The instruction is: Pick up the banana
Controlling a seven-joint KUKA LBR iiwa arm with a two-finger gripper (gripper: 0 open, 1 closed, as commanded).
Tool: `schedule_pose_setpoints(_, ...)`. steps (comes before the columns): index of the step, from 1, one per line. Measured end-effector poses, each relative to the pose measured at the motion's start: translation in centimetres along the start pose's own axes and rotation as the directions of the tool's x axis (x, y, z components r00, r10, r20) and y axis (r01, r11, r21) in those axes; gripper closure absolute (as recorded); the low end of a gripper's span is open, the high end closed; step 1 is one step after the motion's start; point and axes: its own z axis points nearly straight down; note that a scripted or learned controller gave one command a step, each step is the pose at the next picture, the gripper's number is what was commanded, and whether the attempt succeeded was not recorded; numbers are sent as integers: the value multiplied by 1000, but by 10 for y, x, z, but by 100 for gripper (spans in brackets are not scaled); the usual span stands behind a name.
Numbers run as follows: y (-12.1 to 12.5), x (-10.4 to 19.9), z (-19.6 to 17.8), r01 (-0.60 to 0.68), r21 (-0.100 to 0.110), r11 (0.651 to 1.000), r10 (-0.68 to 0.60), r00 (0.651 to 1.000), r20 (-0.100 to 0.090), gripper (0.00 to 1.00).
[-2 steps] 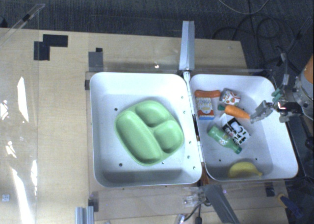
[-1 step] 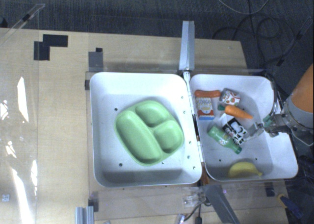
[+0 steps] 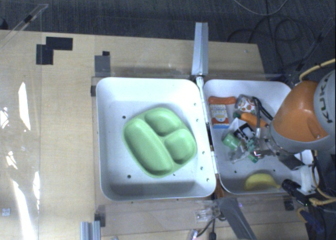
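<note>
One banana [image 3: 261, 181] lies in the right bin [image 3: 231, 184] near the gripper [image 3: 251, 149]

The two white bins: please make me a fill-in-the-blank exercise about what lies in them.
1. The green divided plastic plate lies in the ____ bin of the view.
2. The yellow banana lies near the ____ edge of the right white bin.
3. The plate has ____ compartments.
4. The gripper of the grey arm with the ____ band hangs over the right bin.

Missing words: left; front; three; orange
</note>
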Motion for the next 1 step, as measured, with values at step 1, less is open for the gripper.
schedule_pose_setpoints(1, 1, -2, 0, 205, -4, 979, -205, 979, 3, 0)
